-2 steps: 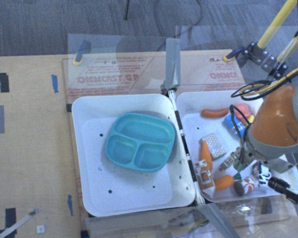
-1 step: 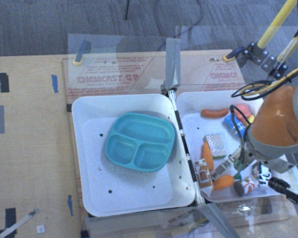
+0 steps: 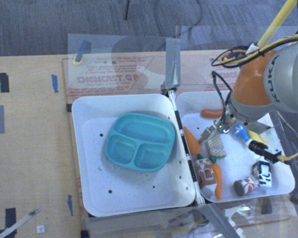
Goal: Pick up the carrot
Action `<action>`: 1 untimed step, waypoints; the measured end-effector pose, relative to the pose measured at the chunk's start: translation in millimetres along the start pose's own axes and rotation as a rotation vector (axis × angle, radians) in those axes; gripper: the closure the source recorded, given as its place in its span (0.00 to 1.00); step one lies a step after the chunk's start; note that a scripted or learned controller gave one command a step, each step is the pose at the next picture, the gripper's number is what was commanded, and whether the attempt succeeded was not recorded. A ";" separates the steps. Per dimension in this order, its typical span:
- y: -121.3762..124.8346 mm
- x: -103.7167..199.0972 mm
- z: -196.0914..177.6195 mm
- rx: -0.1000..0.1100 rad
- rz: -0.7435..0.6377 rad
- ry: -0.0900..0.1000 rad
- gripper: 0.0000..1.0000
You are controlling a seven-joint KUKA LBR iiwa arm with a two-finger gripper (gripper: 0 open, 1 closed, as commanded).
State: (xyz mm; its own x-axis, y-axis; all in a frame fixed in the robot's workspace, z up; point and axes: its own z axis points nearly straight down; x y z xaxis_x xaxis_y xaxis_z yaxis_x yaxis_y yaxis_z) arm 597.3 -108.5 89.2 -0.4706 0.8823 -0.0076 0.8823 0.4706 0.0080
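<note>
From the camera view, the approach step is being carried out: the gripper [image 3: 220, 127] is being held over the right bin [image 3: 282, 183], its grasp state not discernible. The carrot [image 3: 191, 140], lying along that bin's left wall, must next be aligned over.

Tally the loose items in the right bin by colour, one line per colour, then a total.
Orange: 3, a carrot, a carrot and a sausage-shaped piece
Blue: 1
Yellow: 1
Patterned packets: 2
Can: 1
Black-and-white item: 1
Total: 9
</note>
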 end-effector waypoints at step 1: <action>-65.2 60.8 -96.7 0.005 -0.209 0.006 0.00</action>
State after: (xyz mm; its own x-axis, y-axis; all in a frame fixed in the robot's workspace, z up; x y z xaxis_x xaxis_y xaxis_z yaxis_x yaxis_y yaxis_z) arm 510.1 -85.2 184.9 -0.6435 0.7655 -0.0023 0.7655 0.6435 0.0019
